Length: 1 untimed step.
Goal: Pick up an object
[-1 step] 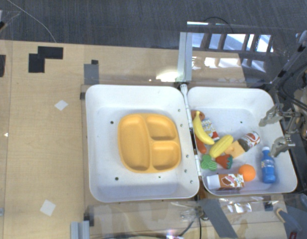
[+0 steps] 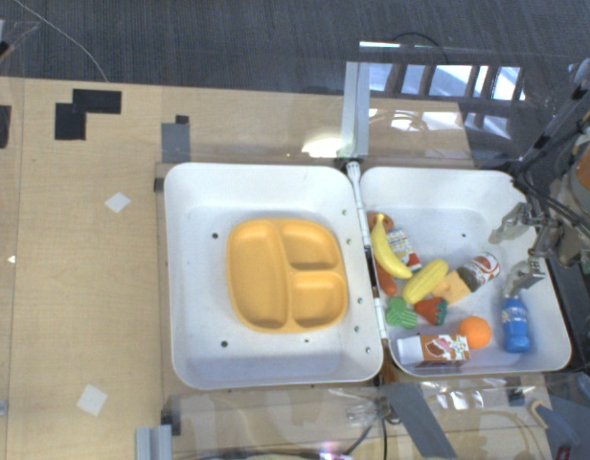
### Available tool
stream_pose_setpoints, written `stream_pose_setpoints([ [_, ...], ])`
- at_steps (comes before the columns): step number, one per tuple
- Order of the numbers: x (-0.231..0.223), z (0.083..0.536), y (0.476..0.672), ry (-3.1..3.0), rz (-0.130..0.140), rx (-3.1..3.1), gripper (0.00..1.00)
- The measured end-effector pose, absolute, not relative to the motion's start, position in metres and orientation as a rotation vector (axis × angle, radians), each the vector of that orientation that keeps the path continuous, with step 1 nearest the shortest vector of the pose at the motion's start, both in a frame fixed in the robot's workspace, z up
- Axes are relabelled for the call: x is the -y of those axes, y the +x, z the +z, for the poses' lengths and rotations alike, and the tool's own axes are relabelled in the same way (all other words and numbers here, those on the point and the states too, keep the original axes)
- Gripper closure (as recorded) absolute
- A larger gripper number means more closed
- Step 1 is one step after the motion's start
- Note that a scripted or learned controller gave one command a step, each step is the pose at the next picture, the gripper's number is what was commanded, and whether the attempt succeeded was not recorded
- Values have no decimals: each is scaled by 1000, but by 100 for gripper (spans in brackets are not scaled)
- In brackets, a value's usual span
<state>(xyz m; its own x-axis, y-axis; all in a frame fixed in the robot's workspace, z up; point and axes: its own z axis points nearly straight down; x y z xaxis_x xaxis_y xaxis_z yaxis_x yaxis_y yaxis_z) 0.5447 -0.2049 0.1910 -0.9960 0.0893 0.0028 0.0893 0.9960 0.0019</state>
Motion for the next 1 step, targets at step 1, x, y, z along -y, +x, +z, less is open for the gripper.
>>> stream_pose_setpoints([
  [1, 206, 89, 540, -531, 1, 3109, 0],
])
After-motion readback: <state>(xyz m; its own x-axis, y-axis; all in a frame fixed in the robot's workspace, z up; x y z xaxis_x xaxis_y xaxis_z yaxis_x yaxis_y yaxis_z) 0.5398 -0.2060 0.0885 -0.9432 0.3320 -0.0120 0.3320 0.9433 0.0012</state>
